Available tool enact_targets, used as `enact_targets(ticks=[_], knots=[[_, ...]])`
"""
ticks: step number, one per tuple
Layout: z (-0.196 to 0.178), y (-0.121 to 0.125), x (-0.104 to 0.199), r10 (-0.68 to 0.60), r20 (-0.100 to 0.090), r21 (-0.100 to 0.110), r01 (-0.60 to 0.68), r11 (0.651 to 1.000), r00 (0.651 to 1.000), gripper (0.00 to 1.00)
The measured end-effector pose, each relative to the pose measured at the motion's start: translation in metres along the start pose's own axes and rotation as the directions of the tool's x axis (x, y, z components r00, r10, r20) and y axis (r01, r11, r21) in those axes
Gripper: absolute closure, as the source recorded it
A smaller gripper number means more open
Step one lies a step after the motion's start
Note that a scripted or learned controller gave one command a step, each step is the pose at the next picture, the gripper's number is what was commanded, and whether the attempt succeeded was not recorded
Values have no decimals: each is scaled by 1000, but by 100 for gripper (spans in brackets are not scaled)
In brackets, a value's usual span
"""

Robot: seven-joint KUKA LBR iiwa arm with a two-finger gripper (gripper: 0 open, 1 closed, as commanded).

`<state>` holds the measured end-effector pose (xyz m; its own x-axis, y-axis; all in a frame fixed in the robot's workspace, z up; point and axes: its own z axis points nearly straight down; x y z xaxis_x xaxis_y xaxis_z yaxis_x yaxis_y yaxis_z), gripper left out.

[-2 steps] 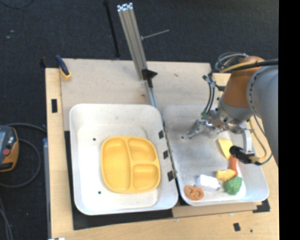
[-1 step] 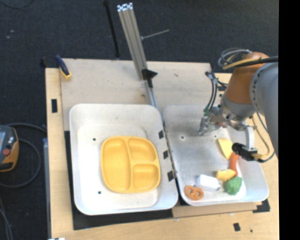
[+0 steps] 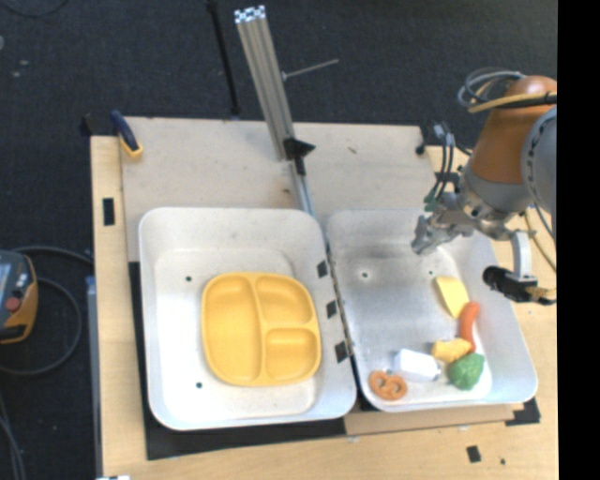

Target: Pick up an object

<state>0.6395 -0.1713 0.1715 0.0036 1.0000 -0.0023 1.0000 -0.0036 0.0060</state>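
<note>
Gripper [image 3: 427, 236] over right bin [image 3: 375, 309], 12 o'clock of yellow block [image 3: 452, 295]; cannot tell its state. Yellow tray [image 3: 261, 328] in left bin [image 3: 187, 253].

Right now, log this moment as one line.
gripper: above right bin, nothing seen held | carrot: in right bin | yellow tray: left bin

no text, label, brand or number can be read anywhere; the only sign-like mark is a black-and-white checker patch [image 3: 248, 14] atop the metal post [image 3: 272, 89].
</note>
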Motion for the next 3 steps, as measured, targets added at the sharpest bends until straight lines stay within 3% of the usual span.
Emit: enact_targets(ticks=[1,3], knots=[[-55,2,-2,-6,0,-1,6,1000,1000,100],[-60,8,105,-11,-3,5,11,1000,1000,100]])
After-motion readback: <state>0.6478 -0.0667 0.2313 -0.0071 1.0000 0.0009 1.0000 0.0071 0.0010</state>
